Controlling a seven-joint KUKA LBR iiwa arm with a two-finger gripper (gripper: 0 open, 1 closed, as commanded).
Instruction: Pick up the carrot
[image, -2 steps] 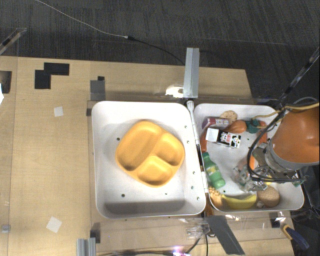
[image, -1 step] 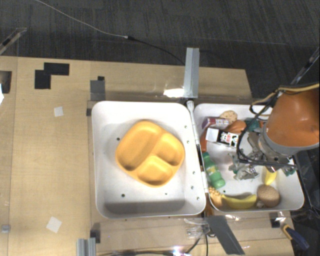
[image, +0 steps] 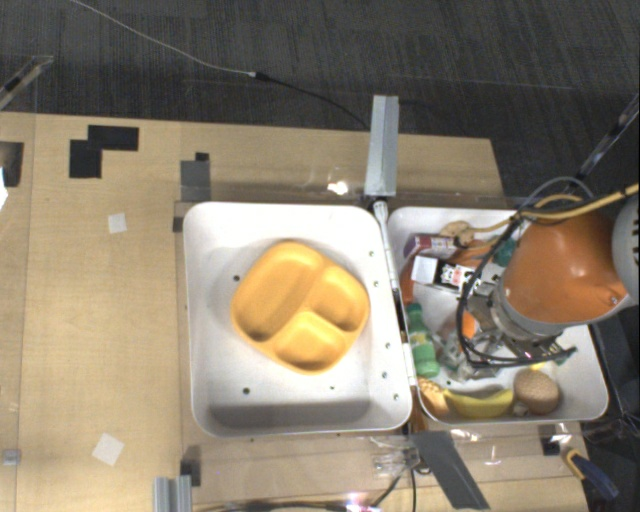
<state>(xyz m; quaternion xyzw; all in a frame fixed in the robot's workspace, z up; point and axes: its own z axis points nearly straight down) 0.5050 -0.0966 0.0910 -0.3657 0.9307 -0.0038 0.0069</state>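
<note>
Left bin (image: 200, 330): yellow sectioned plate (image: 300, 305) at centre. Right bin (image: 598, 385): arm's orange band (image: 560, 265) low over clutter; pincer (image: 470, 345) beneath wrist, opening cannot be told. Carrot (image: 480, 242) apparently orange sliver near bin's far wall, partly hidden by cables. Banana (image: 478, 402), brown kiwi-like fruit (image: 537, 392) along near wall.

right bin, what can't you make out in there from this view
- Hand: hidden beneath the arm's orange band, so its fingers are unreadable.
- Carrot: none identifiable; the arm covers the right bin's middle.
- Items by the divider: packed together, too small to name, apart from a banana.
</note>
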